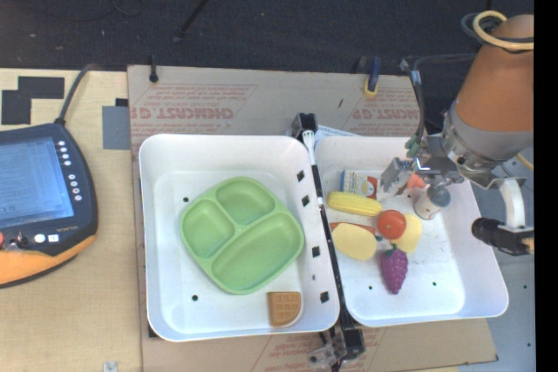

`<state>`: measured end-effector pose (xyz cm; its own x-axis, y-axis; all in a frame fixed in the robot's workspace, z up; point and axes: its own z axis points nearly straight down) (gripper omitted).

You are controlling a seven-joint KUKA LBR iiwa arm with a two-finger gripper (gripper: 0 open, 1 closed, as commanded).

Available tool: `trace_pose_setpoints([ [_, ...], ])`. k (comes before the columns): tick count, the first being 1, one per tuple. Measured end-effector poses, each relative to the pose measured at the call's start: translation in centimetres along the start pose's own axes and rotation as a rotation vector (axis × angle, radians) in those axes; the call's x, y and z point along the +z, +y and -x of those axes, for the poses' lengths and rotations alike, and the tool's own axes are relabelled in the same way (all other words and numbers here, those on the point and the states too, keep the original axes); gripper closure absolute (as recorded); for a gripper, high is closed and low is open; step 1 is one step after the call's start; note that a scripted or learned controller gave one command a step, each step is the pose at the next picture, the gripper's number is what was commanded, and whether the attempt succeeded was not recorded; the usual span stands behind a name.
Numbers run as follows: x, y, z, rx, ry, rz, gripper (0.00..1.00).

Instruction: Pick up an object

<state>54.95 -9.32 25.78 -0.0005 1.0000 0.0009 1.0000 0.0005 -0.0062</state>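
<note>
Tomato [392, 224], red and round, lies in the right bin [488, 300] just below the gripper [408, 179], which hangs low over that bin's upper half at the end of the grey arm [488, 122]. Whether the gripper is open or closed cannot be made out, and nothing can be seen held in it; a small orange-red spot shows at its tip, too blurred to identify. A pale yellow piece [412, 233] touches the tomato on the side toward the arm. To the gripper's other side, near it, stands a small white carton [357, 181] with green and red print, and a yellow corn cob [353, 205] lies just under the carton. Further below rests a yellow lemon-like piece [353, 241], touching the tomato, and beyond that a purple grape bunch [394, 268]. Well apart, across the divider, the left bin [148, 231] holds a green divided plate [242, 233] and a brown waffle [283, 307] by its lower wall. Farthest off, a control tablet [35, 196] sits on the bench.
</note>
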Motion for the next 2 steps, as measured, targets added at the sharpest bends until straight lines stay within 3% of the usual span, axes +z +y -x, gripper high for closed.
trace_pose_setpoints([
  [1, 10.7, -4.1, 2.4, 0.004, 0.002, -0.012, 0.0],
  [2, 16.0, -5.5, 1.7, 0.001, 0.0, 0.004, 0.0],
])
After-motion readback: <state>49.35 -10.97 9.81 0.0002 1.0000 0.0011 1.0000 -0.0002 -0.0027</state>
